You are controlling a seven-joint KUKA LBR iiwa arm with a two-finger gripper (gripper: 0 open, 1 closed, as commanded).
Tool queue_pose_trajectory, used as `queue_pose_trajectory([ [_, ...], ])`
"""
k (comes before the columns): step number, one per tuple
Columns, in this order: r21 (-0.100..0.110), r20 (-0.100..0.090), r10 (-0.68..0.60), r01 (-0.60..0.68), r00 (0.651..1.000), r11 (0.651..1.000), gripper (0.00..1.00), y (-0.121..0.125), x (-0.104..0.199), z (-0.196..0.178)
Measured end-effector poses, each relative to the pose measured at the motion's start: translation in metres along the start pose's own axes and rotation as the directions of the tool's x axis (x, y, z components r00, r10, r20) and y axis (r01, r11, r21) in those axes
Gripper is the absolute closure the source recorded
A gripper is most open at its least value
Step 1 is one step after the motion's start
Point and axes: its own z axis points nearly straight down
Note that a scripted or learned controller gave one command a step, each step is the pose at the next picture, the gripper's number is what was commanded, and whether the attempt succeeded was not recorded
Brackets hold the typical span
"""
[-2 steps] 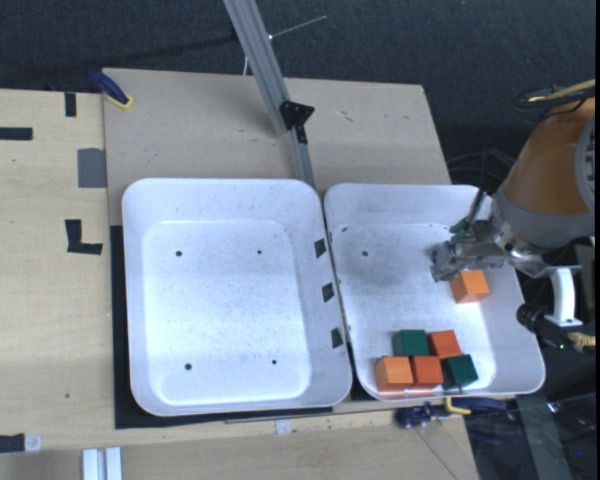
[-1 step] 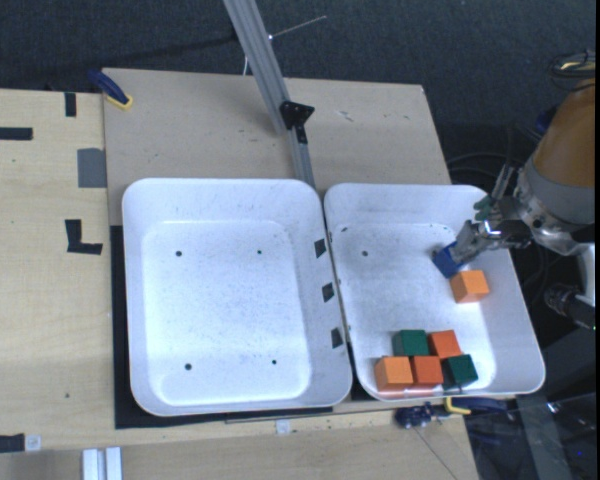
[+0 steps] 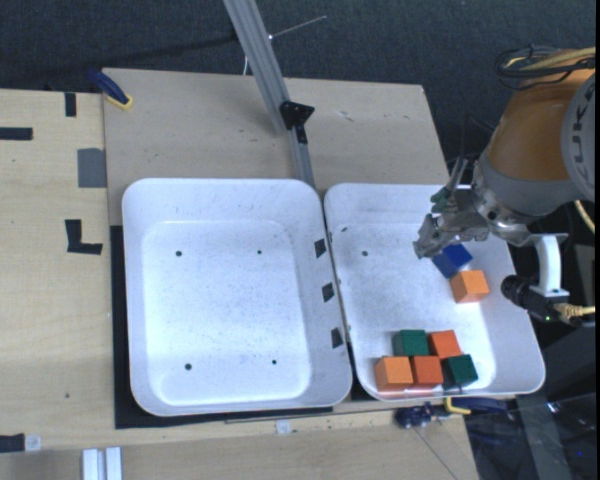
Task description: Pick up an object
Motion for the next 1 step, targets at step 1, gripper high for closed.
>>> queue_pose_trajectory([
  [1, -0.001, -0.002, -0.002, 0.002, 1.000, 1.000, 1.00, 0.0170, 0.0559, -0.0069],
])
